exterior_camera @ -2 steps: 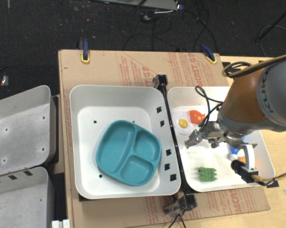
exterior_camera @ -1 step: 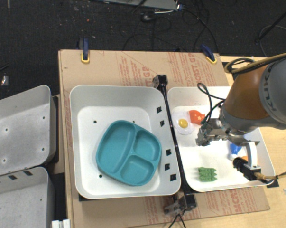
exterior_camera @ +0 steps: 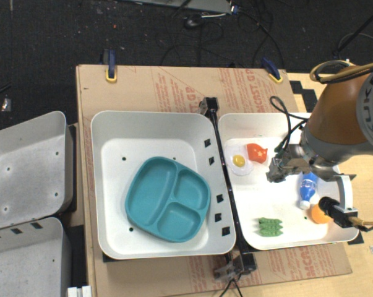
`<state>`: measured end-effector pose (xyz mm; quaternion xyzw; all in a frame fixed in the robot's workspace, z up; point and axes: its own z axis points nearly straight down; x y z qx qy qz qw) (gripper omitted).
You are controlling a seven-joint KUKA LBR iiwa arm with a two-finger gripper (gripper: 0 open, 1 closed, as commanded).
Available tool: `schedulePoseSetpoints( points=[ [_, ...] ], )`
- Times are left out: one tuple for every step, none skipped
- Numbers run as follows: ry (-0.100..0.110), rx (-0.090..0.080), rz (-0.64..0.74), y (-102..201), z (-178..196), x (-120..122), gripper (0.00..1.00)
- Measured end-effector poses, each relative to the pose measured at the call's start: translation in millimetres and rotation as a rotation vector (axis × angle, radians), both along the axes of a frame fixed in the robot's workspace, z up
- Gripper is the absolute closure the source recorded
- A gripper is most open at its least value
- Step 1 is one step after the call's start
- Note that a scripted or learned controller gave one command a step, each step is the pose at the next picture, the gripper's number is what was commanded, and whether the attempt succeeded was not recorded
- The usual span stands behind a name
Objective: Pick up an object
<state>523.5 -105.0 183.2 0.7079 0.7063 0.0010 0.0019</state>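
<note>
Camera view. The arm (exterior_camera: 344,113) enters from the right edge, its orange band uppermost and the grey wrist below it, reaching down over the right bin (exterior_camera: 260,124). The pincer (exterior_camera: 278,171) hangs low over the bin's middle, pointing left. It is dark and seen from above; whether its fingers stand wide or narrow cannot be told, and nothing is seen between them.

Right bin contents: a red piece (exterior_camera: 257,152) and a white disc with a yellow centre (exterior_camera: 239,162) lie in the upper left part, just beside each other and left of the pincer. A green toy (exterior_camera: 270,227) lies near the front wall, well apart from the pincer. A blue-and-white bottle (exterior_camera: 308,189) lies right of the pincer, partly under the wrist. An orange object (exterior_camera: 318,215) sits near the front right corner, partly covered by a black fitting; its shape is hard to make out.

Left bin (exterior_camera: 106,166): a teal divided plate (exterior_camera: 167,198) lies flat, three compartments showing.

Both bins rest on the brown table (exterior_camera: 174,85). The arm's upper part is cut off by the frame.
</note>
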Motion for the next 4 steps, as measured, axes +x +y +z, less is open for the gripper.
schedulePoseSetpoints(
  points=[
    [-0.001, 0.000, 0.005, 6, 58, -6, 1.00],
    [-0.001, 0.000, 0.005, 6, 101, -4, 1.00],
    [0.002, 0.001, 0.009, 58, 97, 19, 1.00],
    [0.006, 0.002, 0.010, 107, 74, 27, 1.00]
  ],
)
